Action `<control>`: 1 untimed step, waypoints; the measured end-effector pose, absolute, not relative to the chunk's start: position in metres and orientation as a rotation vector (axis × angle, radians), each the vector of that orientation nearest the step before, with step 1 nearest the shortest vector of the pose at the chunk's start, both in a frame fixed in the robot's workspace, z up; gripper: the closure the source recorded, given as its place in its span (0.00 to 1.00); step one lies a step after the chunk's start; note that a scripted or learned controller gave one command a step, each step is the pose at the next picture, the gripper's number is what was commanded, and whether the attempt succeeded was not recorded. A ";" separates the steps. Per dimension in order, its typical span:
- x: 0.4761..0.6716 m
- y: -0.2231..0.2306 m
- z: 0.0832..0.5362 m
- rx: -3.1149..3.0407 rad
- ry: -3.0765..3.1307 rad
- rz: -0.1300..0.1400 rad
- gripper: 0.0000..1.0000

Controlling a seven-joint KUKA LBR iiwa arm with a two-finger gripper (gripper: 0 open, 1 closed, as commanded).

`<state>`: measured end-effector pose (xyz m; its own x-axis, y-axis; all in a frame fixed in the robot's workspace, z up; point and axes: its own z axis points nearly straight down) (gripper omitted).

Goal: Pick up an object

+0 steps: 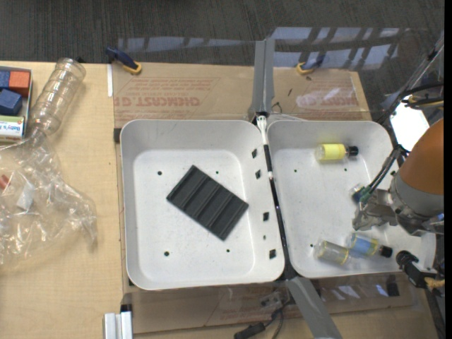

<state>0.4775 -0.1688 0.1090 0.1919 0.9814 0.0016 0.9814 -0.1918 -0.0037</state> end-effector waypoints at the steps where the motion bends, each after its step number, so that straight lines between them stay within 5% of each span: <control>1: 0.477 -0.169 0.109 -2.423 -1.994 0.002 0.00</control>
